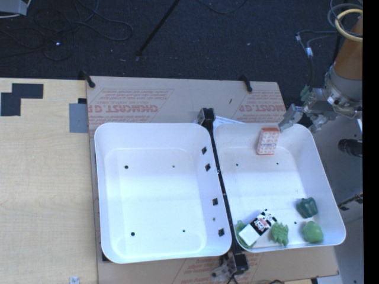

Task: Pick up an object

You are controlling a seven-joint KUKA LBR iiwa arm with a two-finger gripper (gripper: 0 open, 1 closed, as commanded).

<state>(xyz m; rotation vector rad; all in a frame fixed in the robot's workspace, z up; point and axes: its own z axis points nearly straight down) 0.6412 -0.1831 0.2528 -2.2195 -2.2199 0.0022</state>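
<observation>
The right bin [323, 176] holds several small objects. An orange and white box [267, 141] stands near its far edge. A dark green pepper-shaped piece [307, 206] and a light green round piece [312, 232] lie at its near right corner. A leafy green piece [279, 232] and a black, white and green carton [257, 226] lie along its near edge. My gripper [299, 116] hangs over the bin's far right corner, just right of and above the orange box, with nothing seen in it.
The left bin [103, 176] sits beside the right one, with a black divider [214, 176] between them. Both rest on a cardboard sheet [148, 102]. A wooden surface [41, 182] lies to the left, and cables lie on the dark floor behind.
</observation>
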